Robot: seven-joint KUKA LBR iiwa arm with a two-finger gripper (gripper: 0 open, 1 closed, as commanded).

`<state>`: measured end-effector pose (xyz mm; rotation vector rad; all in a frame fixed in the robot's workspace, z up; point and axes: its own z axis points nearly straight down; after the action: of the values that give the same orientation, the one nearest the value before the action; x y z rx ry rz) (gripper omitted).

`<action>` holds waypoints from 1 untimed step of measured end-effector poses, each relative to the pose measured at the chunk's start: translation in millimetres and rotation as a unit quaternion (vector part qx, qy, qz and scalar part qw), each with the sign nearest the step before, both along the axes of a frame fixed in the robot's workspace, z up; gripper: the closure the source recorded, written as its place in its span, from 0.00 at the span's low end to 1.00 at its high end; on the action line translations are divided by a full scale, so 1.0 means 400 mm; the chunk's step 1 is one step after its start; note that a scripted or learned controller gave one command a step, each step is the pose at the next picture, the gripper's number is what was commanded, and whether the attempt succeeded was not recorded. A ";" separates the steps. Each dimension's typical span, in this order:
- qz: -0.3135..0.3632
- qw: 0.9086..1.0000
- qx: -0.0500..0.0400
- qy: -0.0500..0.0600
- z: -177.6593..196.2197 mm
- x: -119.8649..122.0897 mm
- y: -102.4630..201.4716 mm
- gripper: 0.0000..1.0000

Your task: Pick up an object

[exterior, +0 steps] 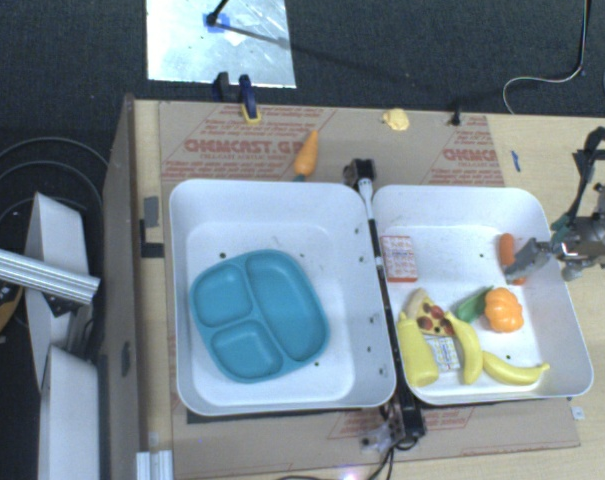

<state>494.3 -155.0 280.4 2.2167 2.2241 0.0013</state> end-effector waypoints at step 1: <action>0.003 1.000 -0.002 -0.004 -0.192 0.325 -0.008 0.00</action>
<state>624.4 -158.1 203.8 2.2048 2.2242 0.0076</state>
